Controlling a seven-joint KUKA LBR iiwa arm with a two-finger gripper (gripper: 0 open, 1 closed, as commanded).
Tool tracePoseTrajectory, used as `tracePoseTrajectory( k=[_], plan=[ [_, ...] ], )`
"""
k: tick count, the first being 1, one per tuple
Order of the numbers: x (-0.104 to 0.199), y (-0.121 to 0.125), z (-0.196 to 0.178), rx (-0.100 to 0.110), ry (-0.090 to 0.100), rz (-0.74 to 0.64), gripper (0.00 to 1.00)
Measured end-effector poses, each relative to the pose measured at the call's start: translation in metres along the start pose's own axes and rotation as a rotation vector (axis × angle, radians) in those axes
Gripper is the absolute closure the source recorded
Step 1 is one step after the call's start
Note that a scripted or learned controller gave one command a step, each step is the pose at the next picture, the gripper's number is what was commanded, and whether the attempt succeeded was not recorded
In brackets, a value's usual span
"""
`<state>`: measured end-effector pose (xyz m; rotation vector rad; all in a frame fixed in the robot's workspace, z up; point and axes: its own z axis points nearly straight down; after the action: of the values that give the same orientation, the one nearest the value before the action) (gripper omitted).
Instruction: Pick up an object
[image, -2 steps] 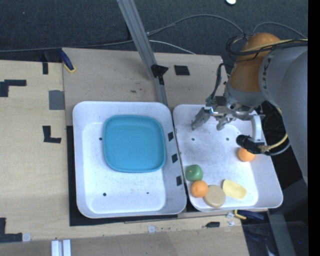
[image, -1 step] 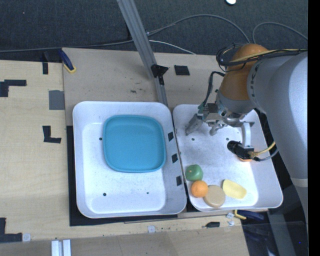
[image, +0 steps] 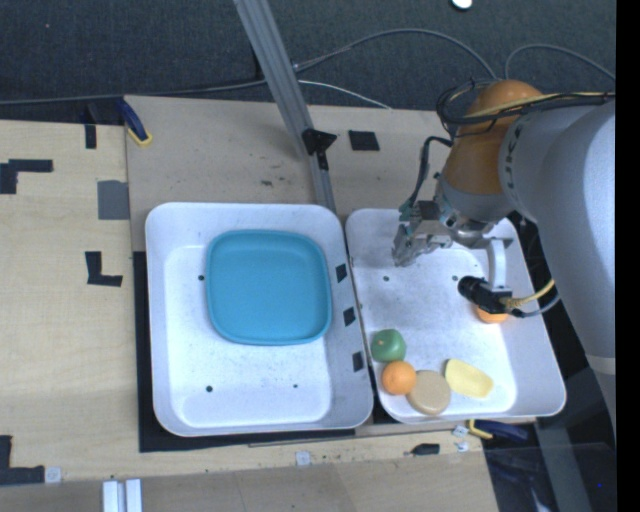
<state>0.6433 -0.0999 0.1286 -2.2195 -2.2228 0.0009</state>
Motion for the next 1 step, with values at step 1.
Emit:
tracePoseTrajectory(
  k=[1],
  plan=[
    [-0.0049, -0.0080, -0.0531, -0.005, 0.000, 0.001, 1.00]
  ],
)
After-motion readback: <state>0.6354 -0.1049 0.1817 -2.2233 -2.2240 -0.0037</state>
